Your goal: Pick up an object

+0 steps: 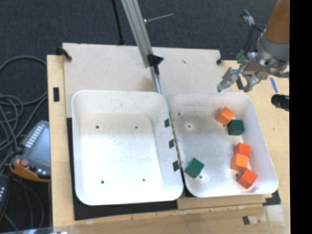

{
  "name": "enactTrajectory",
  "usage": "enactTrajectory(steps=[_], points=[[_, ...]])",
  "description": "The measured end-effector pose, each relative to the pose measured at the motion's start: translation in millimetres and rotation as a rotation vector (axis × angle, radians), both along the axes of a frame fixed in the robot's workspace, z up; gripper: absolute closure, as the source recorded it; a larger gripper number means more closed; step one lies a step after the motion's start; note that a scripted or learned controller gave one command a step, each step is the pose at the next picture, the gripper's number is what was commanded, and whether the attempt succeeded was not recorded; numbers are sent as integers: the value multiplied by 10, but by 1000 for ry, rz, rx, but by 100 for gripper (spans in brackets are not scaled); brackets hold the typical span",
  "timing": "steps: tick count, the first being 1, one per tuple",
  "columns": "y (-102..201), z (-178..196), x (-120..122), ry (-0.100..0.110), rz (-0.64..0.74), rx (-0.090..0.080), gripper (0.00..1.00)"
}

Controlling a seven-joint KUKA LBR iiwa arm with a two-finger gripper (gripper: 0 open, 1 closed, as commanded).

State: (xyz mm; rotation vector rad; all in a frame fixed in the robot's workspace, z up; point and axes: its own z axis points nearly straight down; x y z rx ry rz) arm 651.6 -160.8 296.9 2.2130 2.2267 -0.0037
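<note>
Orange and green blocks are seen scattered in the right bin [195,106]: an orange block [225,116] touching a green block [236,127] near the far wall, three orange ones down the right side, one green near the divider. The gripper [235,80] is held above the bin's far rim, fingers spread, nothing between them. No pick is yet made; descent, closing and lift are judged outstanding.

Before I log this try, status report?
Tool open, holding nothing, above right bin's far rim. Six blocks in that bin; nearest, orange block touching green block. Nothing in the way.
</note>
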Motion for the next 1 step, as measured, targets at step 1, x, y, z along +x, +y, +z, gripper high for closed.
enactTrajectory(steps=[1], points=[[-7, 117, 7, -3, 5, -3, 100]])
